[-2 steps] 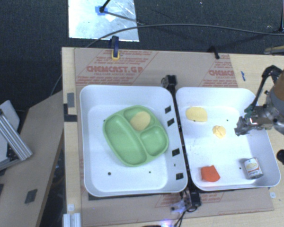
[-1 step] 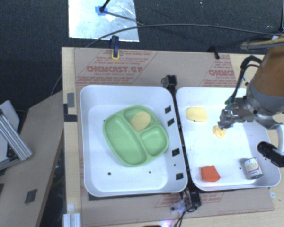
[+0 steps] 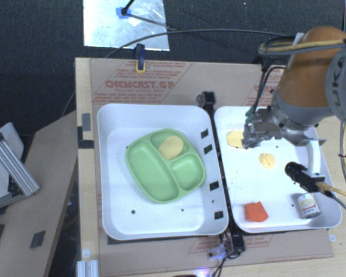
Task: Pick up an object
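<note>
Covering part of a yellow piece [image 3: 234,138], the gripper [image 3: 251,137] hides its own state.

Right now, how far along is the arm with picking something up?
Done: one yellow piece already lies in the green divided plate in the left bin. In hand: the gripper is low over the right bin, beside a flat yellow piece; a grasp is not evident. Left: lifting an object. A small yellow lump, an orange block and a small can lie loose there.
</note>
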You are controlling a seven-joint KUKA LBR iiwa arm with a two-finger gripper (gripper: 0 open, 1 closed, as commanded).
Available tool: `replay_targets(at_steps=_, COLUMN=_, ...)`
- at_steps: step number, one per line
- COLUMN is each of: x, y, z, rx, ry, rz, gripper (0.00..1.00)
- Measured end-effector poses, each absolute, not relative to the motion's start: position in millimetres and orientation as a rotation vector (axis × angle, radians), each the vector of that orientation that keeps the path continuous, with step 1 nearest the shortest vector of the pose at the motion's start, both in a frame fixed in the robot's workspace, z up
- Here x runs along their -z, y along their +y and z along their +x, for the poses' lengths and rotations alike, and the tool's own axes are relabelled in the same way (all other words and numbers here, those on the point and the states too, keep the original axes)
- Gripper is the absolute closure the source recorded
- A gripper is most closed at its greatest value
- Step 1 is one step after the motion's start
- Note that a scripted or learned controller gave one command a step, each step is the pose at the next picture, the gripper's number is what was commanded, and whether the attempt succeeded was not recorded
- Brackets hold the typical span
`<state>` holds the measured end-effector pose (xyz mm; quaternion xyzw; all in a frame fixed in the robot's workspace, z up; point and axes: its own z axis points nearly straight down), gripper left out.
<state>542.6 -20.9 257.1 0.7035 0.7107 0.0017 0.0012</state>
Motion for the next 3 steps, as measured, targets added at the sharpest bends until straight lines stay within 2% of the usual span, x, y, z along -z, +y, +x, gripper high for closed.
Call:
replay_targets(at_steps=1, x=-250, y=15, z=575.2, rx=-0.005, ry=2.229, rz=2.211, gripper=1.00)
replay_targets(at_steps=3, x=-245, y=104, z=614.8, rx=-0.007, ry=2.231, rz=2.210, gripper=1.00)
